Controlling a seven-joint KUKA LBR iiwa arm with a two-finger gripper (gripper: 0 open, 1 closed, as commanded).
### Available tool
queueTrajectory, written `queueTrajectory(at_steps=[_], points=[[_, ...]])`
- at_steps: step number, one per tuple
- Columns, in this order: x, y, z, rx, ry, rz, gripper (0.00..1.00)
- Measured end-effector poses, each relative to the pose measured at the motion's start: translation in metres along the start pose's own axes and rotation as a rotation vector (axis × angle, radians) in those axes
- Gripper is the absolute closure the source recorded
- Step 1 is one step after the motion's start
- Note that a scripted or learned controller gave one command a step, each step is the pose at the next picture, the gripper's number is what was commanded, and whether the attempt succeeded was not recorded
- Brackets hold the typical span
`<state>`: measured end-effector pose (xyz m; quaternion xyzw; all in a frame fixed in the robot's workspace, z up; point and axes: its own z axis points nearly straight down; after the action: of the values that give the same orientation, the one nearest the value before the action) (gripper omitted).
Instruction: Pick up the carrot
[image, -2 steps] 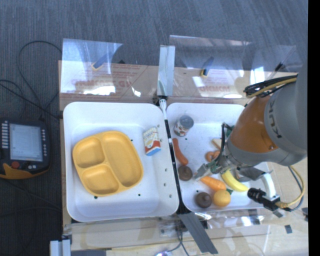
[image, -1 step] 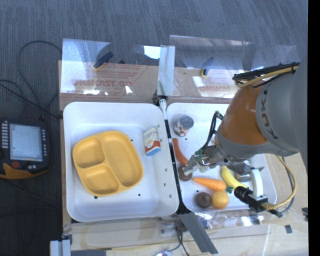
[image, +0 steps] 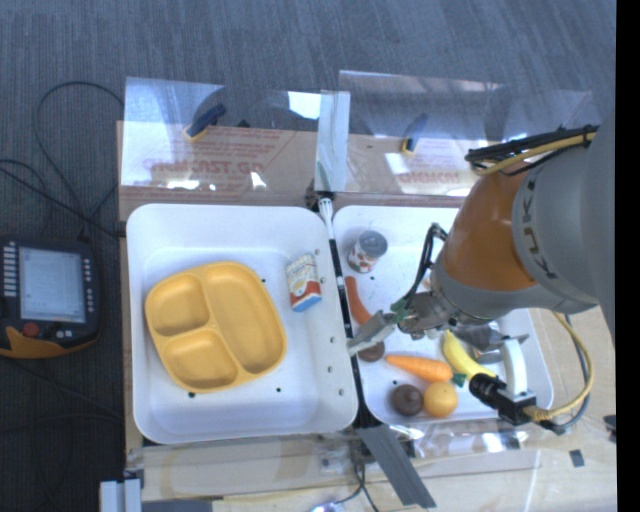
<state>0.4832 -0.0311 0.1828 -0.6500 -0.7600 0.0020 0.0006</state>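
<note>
gripper (image: 372, 330) — cannot tell if spread or pinched, nothing seen between fingers | carrot (image: 420, 368) lies flat at its 4 o'clock, untouched | orange (image: 440, 399) crowds carrot's 5 o'clock — tight approach

Dark grey carpet (image: 300, 45) spreads all around the bench, with black cables (image: 60, 170) looping across it at left. A handheld control pendant (image: 48, 295) lies there on the floor, screen lit pale, while clear plastic panels (image: 420, 105) catch glare behind the bins.
</note>
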Motion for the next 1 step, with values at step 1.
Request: queueTrajectory(at_steps=[1], points=[[-0.0605,-0.0098,-0.0002,0.000,0.000,-0.196,0.00]])
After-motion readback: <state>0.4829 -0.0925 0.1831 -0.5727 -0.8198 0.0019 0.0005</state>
